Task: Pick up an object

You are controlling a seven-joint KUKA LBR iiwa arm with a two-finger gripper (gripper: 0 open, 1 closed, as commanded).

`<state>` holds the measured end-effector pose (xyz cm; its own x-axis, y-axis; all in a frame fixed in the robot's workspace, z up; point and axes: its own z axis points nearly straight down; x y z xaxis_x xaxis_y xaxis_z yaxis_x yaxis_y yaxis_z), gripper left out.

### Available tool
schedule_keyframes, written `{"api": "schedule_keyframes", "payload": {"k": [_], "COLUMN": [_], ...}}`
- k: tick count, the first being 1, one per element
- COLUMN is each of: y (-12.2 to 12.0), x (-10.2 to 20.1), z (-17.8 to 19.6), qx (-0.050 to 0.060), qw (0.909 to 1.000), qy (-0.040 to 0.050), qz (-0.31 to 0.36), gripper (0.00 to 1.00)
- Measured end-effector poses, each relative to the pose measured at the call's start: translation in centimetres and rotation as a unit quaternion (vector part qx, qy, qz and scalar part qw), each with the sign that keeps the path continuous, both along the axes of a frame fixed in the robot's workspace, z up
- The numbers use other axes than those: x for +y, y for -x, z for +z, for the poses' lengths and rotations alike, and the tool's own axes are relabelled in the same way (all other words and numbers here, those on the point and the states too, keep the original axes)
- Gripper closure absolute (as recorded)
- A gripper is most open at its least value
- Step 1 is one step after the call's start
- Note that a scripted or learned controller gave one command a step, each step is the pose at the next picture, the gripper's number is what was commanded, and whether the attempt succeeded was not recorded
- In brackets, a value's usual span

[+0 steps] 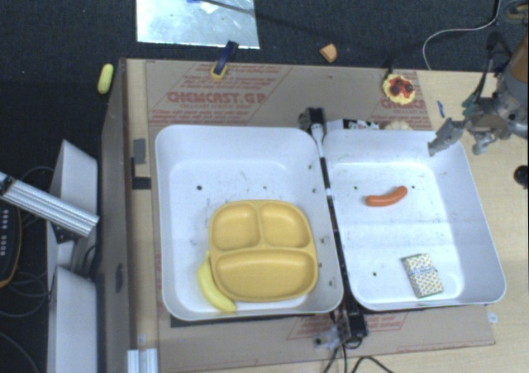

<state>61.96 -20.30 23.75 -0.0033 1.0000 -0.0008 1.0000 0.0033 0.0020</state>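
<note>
Right bin [463, 198] roomy (sausage [386, 196], packet [422, 274]); gripper [463, 136] open at rim.

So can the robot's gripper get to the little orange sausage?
Probably yes. The gripper hangs over the right bin's far corner, and the sausage lies alone on that bin's floor with nothing on top of it. The small box sits well apart, nearer the front.
</note>
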Motion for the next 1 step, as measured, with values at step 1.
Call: {"api": "schedule_keyframes", "payload": {"k": [1], "y": [0.74], "x": [0.57], "z": [-15.29], "qx": [0.000], "qw": [1.0000], "qy": [0.0000], "qz": [-0.001], "gripper": [0.00]}}
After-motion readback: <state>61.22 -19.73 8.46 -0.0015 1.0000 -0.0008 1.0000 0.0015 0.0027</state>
